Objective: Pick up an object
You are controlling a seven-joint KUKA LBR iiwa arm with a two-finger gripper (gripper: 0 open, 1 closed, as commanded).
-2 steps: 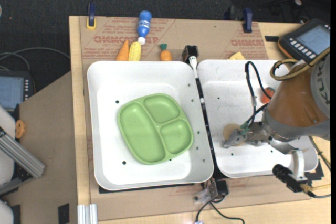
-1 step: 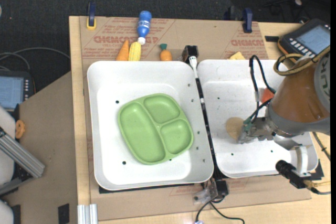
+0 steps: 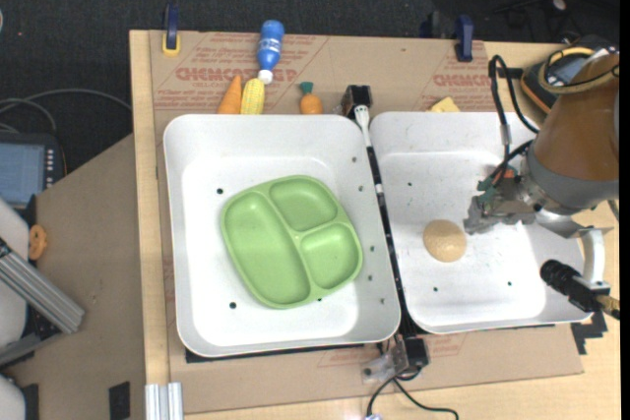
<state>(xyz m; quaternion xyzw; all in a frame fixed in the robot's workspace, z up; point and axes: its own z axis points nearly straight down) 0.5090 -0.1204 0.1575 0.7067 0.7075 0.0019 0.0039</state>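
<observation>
Down low over the right bin (image 3: 413,300), gripper (image 3: 479,214) just beside the tan round object (image 3: 445,240), right of it, toward the bin's middle. Fingers too small and dark to read: cannot tell whether apart or together, and nothing seen between them. Lined up for a grab, probably. Green divided tray (image 3: 290,239) sitting mid left bin (image 3: 187,148), well apart.

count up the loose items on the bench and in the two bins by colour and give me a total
Green: 1, divided plate in the left bin
Tan: 1, round object in the right bin
Orange: 2, carrot, small carrot
Yellow: 2, corn, wedge
Blue and white: 1, bottle
Total: 7
</observation>
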